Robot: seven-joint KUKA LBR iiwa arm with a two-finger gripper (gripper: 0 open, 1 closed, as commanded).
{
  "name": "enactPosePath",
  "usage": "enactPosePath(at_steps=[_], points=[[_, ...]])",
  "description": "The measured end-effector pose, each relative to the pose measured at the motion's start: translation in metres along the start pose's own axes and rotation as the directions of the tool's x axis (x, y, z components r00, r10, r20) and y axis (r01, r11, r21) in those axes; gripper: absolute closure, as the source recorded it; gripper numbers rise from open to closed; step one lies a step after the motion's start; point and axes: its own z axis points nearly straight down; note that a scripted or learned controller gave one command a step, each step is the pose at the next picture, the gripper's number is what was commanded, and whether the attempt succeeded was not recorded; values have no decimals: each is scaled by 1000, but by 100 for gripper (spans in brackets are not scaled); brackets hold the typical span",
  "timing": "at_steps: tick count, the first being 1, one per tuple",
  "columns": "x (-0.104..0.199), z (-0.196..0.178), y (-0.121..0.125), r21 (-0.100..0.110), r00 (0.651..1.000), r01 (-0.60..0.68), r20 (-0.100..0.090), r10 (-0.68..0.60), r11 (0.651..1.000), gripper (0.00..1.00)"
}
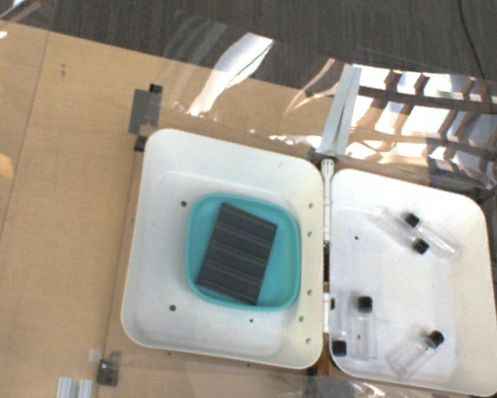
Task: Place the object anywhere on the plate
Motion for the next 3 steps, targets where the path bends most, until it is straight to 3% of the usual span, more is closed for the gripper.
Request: enactPosePath(at_steps=[2, 3], points=[[0, 0, 0, 0, 1000, 0, 0, 0, 1000, 0], [-1, 75, 0, 4, 1000, -5, 2, 5, 1000, 0]])
